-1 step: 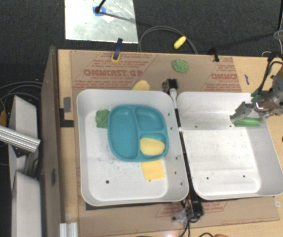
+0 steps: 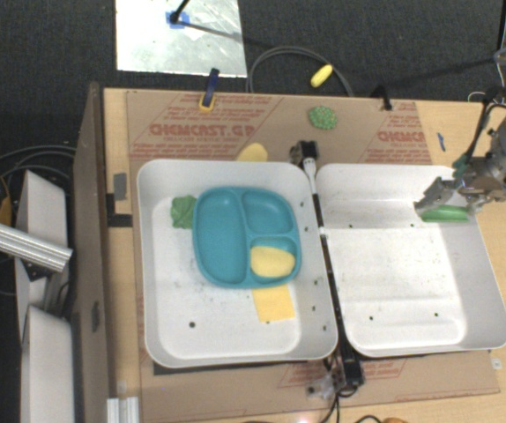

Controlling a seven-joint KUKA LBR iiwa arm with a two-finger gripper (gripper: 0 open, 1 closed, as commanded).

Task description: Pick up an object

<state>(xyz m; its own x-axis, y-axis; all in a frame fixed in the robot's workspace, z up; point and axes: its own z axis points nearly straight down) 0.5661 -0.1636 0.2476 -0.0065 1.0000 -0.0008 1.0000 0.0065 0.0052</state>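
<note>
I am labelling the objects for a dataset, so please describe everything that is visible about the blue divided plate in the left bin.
The blue divided plate is teal, looks like plastic, with rounded corners and three compartments: one long one on its left, two smaller on its right. It lies flat in the left bin. A yellow rounded piece sits in its lower right compartment. A green leafy piece touches its upper left edge, and a flat yellow square lies at its lower edge.

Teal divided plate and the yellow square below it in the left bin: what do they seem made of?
Teal divided plate: likely moulded plastic, smooth, uniform colour, soft sheen, rounded compartment ridges. Flat yellow square: thin, matte, possibly foam or soft plastic, like toy cheese; the view leaves it open.
</note>
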